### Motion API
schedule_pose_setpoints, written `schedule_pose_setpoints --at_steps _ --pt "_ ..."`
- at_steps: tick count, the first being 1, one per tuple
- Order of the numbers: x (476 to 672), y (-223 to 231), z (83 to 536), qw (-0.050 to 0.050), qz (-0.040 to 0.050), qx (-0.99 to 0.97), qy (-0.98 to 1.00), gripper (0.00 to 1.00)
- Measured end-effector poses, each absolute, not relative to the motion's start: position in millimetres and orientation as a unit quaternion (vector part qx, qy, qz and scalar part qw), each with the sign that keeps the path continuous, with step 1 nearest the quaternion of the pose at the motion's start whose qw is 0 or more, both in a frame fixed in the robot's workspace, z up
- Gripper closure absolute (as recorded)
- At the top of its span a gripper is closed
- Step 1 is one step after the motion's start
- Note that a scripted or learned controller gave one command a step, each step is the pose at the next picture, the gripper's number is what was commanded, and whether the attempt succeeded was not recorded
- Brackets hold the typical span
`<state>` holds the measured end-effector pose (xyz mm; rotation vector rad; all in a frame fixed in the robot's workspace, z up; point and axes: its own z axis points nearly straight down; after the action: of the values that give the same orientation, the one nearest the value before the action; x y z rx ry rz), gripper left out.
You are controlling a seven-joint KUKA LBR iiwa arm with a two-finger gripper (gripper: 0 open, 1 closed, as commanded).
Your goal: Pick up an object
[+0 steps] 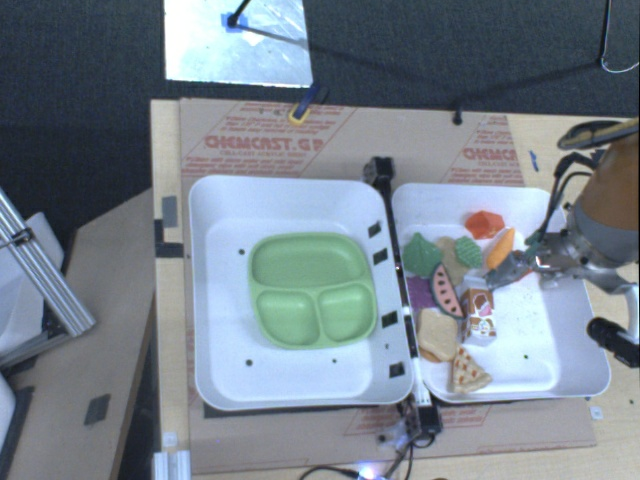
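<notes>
One fixed overhead camera, slanted down on both white bins point(210, 268), arm point(610, 203) from right

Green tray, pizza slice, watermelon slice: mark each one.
Green tray point(309, 264), camera view, floor of its large top compartment.
Pizza slice point(466, 372), camera view, middle of the wedge.
Watermelon slice point(447, 294), camera view, its pink flesh.

A green divided plate point(309, 290) with three compartments sits in the left white bin point(222, 368). Both bins rest on printed cardboard point(262, 138) covering the desk point(165, 158). A silvery sheet point(236, 30) lies on the dark floor point(70, 78) beyond.
</notes>
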<state>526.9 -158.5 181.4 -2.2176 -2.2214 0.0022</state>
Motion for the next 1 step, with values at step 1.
schedule_pose_setpoints --at_steps 1 --pt "535.9 -159.3 134.1 0.001 0.0004 -0.707 -0.708 0.0"
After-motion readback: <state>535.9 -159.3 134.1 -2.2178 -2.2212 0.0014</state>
